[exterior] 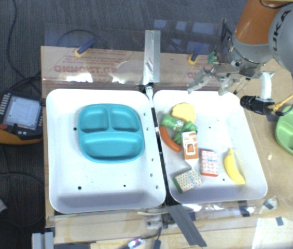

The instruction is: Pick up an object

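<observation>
Claw (pixel 212 84) spread, empty, above right bin (pixel 250 139); could snag two in crowded cluster near carton (pixel 190 145).

This is a robot lab. A grey and orange robot arm (pixel 263 19) reaches over a bench (pixel 105 66) bearing two taped-down white bins (pixel 63 180). Left of the bench, a handheld control pad (pixel 16 118) and loose cables (pixel 1 4) lie on dark carpet (pixel 11 45).
</observation>
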